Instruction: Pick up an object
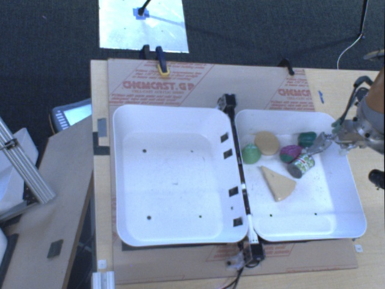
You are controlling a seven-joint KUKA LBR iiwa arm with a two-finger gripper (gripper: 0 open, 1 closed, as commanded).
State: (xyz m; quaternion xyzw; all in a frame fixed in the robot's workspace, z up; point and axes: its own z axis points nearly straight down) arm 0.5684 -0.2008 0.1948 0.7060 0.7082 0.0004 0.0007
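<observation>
Reaching in from the right, the grey arm brings its hand [323, 142] low over the right-hand shallow white bin [343, 221], at the far right corner of the cluster of objects there. This looks like the approach-and-grasp step, with nothing yet lifted. The metal tip of the hand sits just beside a small cylindrical can with a green and white label [302, 164], which lies tilted on the bin floor, and near a dark green rounded piece [307, 138]. Whether the tip touches the can cannot be told from this angle, and how far the hand is spread cannot be told either; no object is seen held by it.

The other candidates lie close together in the same bin: a magenta rounded lump [290, 152] touching or nearly touching the can, a tan round disc [266, 142], a bright green ball [251, 154] near the divider, and a pale yellow wedge [278, 183] a little nearer the camera. The left-hand white bin [126, 179] sits next to it on the counter [105, 101].

Judging from the pose, the can is the likeliest target. The next move calls for settling squarely over it and closing across its narrow width, since a lying cylinder may roll away and the crowding magenta lump could get caught in the grip.
</observation>
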